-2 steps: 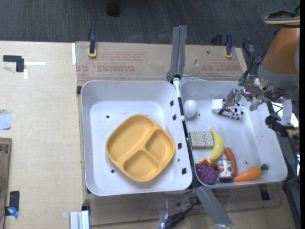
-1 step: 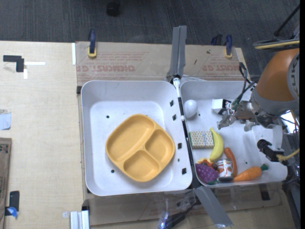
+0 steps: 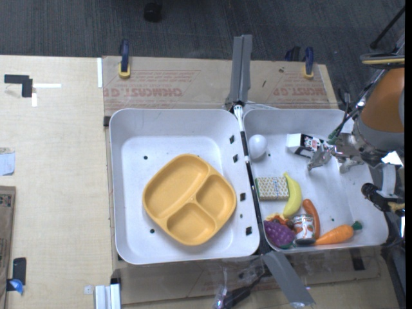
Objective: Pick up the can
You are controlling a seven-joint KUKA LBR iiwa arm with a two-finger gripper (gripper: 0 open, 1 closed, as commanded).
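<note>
The can is small, with a red and white label and a silver top. It stands near the front wall of the right bin, between purple grapes and a carrot, with a red sausage leaning by it. My gripper hangs over the bin's back right area, well behind the can and to its right. Its two metal fingers are spread apart with nothing between them.
The right bin also holds a banana, a tan patterned block, a white ball and a small white box. A yellow divided plate lies in the left bin. A divider separates the bins.
</note>
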